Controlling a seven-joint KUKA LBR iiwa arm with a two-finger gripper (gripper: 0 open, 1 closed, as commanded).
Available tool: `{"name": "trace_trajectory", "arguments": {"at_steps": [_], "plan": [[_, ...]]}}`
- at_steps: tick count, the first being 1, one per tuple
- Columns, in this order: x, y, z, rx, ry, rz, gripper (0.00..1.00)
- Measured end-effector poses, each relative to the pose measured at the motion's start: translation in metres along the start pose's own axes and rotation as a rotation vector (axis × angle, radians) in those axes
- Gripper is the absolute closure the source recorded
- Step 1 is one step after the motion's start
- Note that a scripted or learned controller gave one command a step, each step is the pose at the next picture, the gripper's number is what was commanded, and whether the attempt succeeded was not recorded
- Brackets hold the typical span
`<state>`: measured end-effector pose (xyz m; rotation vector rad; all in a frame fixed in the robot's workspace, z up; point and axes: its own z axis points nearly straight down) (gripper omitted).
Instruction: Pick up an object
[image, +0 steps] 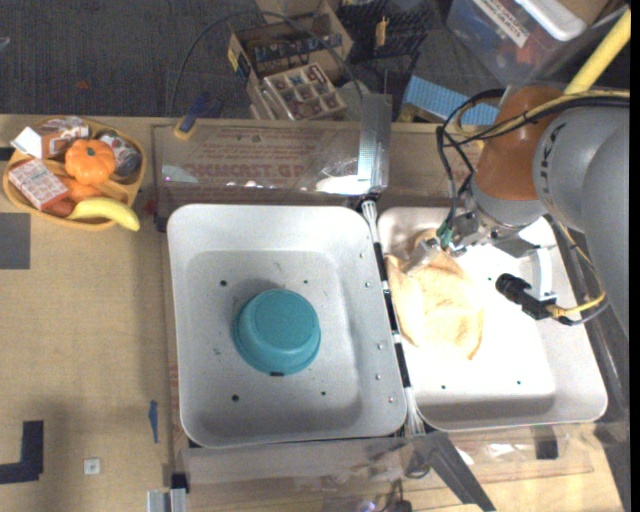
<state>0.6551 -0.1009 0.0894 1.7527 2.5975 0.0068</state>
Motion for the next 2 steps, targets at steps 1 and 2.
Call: {"name": "trace_trajectory", "arguments": {"at_steps": [1,2], "plan": [[0.000,0.002,-0.010,-0.004,-0.002,-0.002,1.00],[0.016,-0.043,-0.068,0.009,0.005,-0.125,1.00]]}}
